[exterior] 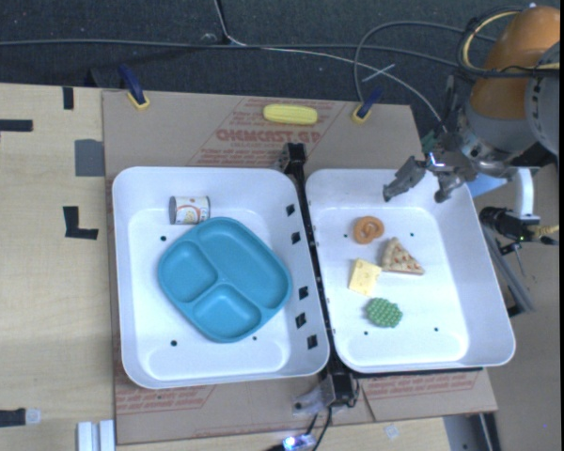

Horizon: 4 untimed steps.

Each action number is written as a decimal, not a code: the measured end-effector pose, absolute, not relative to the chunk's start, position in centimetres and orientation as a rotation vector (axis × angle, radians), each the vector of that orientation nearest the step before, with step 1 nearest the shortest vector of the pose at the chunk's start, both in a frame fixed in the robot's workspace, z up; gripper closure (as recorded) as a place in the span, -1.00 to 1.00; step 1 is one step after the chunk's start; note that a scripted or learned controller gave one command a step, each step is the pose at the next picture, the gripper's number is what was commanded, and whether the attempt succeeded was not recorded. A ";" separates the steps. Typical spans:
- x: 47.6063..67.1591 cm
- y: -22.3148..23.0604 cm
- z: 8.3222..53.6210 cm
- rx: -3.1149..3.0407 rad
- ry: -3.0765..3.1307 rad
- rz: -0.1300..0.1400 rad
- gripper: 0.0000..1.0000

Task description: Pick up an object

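arm point(508, 73) partly cut off above hand point(421, 182)

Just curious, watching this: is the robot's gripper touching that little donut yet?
Apart. The camera view shows the gripper open above the right bin's top edge, with bare white floor between it and the donut.

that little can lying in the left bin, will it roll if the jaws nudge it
Probably. The can lies on its side beside the blue tray, so a push across its length would likely roll it. It looks small and probably light, so it may skid. The gripper hangs over the right bin.
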State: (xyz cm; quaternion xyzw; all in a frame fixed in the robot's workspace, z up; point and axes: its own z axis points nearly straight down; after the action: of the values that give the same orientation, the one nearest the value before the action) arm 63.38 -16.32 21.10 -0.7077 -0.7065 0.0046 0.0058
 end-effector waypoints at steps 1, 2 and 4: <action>63.7 -16.3 21.9 -2.219 -2.222 0.002 -1.00; 64.0 -15.3 16.3 -2.216 -2.221 0.007 -1.00; 63.1 -15.8 8.4 -2.220 -2.225 0.004 -1.00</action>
State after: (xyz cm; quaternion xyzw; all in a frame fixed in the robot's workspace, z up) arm 63.14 -15.84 8.38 -0.7064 -0.7078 0.0012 -0.0008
